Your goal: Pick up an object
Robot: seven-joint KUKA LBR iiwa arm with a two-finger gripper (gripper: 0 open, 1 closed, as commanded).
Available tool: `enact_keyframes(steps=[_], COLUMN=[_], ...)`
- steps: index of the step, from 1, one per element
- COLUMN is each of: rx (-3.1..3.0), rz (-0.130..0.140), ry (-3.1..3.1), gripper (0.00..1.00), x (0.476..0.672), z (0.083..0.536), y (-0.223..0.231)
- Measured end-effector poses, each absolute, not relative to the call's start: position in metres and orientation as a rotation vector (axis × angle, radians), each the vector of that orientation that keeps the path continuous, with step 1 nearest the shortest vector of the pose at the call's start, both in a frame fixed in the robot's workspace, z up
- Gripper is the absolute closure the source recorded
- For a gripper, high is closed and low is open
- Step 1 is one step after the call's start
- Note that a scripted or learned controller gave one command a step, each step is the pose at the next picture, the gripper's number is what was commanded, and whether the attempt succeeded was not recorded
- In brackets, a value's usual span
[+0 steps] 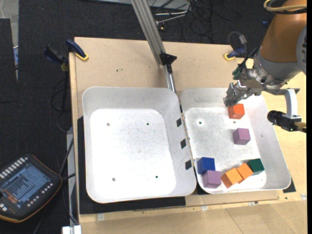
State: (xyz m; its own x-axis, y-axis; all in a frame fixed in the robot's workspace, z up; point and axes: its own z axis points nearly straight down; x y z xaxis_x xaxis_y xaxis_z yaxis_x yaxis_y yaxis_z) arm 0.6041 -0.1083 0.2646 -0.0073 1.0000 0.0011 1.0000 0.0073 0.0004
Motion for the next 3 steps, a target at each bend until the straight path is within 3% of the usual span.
enact_keyframes(steps=[3], rx=[-2.211], rz=[-0.001], ry=[-2.229], gripper=[1.0], x=[0.571], z=[0.259], y=[0.051])
